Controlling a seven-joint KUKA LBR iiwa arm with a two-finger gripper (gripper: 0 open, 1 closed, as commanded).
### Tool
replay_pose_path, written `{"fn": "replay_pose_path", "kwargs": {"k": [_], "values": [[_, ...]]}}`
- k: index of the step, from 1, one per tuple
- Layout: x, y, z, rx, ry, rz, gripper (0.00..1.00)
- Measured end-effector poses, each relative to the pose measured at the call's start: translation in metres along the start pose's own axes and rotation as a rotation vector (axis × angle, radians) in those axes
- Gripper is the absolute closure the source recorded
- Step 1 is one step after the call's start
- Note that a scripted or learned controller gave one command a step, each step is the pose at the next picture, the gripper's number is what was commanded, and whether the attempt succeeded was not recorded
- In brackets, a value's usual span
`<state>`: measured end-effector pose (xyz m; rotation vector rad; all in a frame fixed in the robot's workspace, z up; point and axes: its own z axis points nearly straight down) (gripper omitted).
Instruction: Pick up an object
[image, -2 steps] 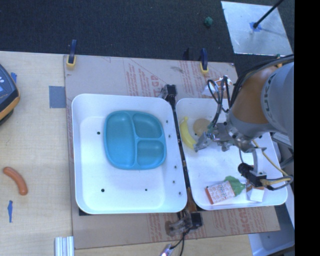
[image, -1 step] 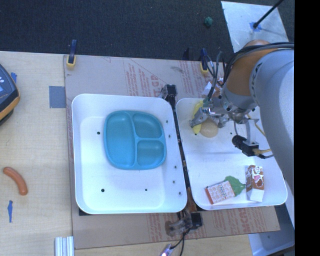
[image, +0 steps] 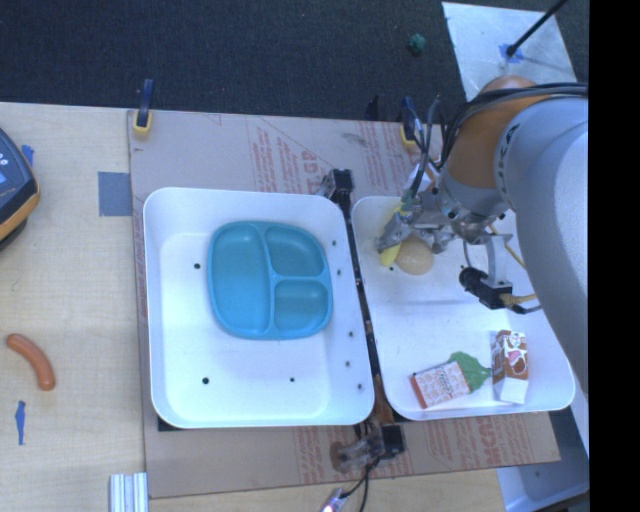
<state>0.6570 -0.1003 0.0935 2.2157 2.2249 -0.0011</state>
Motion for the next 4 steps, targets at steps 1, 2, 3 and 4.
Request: {"fn": "replay_pose_path", "kwargs": {"k": [1, 2, 3, 4], "values": [[-0.0020, 0.0002, 0.0000, 0.000, 0.001, -0.002, 0.00], [-0.0009, 0.0001, 0.0000, 0.001, 0.001, -0.002, 0.00], [0.0061, 0.0000, 0.0000, 0.002, 0.002, 0.000, 0.00], [0.0073, 0.0000, 0.0000, 0.003, 0.002, -0.001, 0.00]]}}
